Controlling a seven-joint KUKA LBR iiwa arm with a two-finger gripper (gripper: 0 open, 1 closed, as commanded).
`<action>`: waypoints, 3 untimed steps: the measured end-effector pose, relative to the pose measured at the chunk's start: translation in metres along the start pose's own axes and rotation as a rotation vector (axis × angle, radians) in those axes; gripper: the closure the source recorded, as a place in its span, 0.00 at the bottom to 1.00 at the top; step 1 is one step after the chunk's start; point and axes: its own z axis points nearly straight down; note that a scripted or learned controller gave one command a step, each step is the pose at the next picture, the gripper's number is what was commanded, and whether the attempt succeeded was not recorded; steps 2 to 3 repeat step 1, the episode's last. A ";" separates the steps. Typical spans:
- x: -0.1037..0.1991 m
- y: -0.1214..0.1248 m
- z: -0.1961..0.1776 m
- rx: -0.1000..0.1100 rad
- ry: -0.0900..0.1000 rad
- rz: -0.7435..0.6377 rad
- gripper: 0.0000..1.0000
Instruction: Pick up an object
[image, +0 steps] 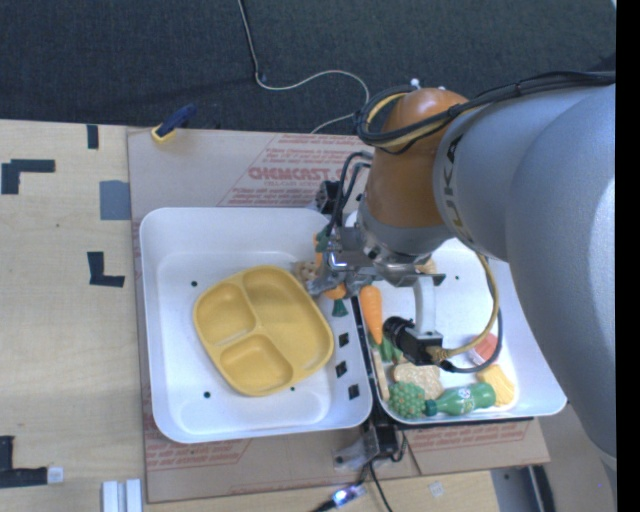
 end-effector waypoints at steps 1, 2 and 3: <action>0.002 -0.007 0.003 0.001 -0.001 0.002 1.00; 0.002 -0.007 0.003 0.001 -0.001 0.002 1.00; 0.002 -0.007 0.003 0.001 -0.001 0.002 1.00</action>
